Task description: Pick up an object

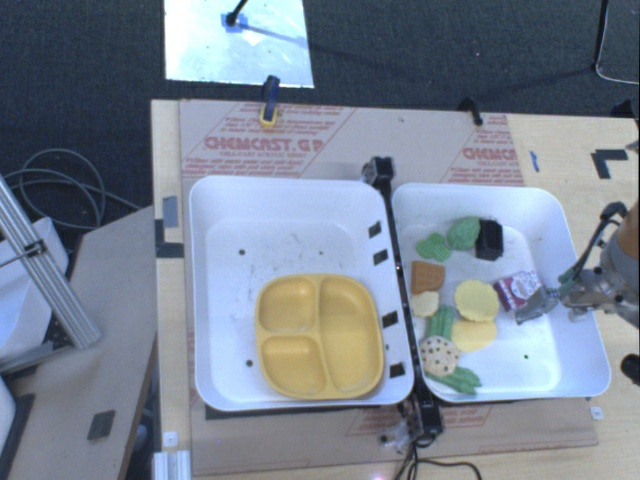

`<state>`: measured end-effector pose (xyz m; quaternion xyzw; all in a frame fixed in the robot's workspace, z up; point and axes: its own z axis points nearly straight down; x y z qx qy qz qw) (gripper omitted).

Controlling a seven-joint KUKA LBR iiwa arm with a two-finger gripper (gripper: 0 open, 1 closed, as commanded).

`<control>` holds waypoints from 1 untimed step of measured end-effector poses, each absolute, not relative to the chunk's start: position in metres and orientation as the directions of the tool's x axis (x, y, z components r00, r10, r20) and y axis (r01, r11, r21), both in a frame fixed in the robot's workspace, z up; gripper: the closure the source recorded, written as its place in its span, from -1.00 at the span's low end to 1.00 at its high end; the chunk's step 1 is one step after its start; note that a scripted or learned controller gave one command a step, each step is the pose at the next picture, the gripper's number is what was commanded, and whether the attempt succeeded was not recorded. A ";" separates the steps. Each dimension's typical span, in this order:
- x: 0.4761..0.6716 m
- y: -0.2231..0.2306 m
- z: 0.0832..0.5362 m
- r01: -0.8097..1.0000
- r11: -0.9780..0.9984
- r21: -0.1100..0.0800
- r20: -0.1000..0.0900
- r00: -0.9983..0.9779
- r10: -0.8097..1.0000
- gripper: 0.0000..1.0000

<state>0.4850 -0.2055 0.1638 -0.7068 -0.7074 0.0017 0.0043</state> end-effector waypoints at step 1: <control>0.582 -0.206 0.299 1.000 0.009 0.020 -0.007 -0.009 1.000 -1.00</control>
